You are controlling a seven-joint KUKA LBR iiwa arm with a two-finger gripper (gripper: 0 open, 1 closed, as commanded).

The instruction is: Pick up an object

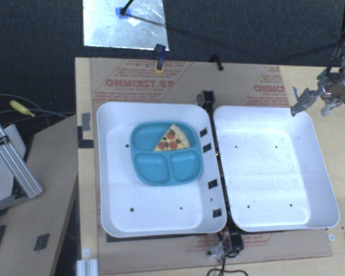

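While the triangular toy pizza slice (172,138) lies in the top compartment of the blue three-part plastic plate (167,153) in the left shallow white bin (118,171), nothing is lifted yet. The two-finger metal gripper (314,101) hangs spread and holding nothing over the far right corner of the right white bin (276,180), well apart. Reach, descent and grasp remain; the plate's ridges crowd the slice.

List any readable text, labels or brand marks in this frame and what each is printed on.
"CHEMCAST GP" in red, printed upside down on the brown protective sheet under the bins, at its top left.
A second red print at the sheet's top right reads as the same mark, but is partly cut off and too blurred to confirm.
No text shows on the left bin, right bin, blue divided plate or pizza slice.
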